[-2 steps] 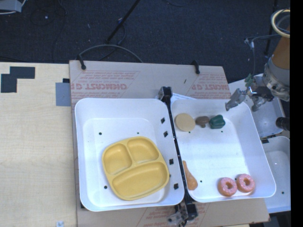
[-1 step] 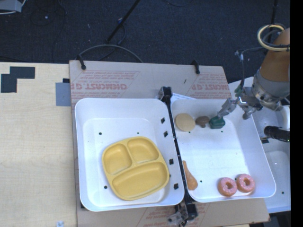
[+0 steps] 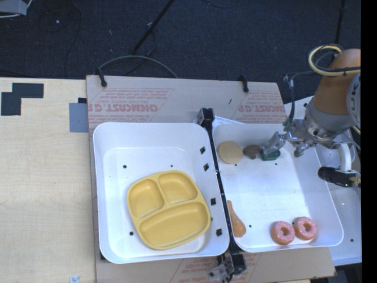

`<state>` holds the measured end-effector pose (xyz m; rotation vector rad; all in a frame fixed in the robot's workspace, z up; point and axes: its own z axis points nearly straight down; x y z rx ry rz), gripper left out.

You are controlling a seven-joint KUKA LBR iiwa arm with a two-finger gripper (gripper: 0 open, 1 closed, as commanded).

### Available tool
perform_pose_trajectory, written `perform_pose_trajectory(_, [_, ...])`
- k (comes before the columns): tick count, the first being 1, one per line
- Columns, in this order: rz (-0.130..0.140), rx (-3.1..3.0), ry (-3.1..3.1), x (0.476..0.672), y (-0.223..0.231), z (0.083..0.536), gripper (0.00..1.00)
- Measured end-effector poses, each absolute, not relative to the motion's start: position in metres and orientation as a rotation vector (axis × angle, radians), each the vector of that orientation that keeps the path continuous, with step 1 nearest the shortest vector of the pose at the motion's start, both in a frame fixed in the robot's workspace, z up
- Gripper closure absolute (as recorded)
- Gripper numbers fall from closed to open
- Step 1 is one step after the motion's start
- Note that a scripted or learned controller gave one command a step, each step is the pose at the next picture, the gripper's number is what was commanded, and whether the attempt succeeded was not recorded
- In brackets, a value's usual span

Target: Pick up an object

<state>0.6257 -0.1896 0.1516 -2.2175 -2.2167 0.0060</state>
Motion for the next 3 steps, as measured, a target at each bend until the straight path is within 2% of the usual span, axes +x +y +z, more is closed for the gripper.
perform_pose_trajectory(1, [0.006,-2.219,-2.216,0.627,-0.193,0.089,0.00])
perform_pose_trajectory(2, [0.002,-2.221,-2.218,0.628,-0.193,0.103,1.00])
perform_pose_trajectory(3, [-0.001,-2.225,-2.221,0.621,-0.200,0.158,1.00])
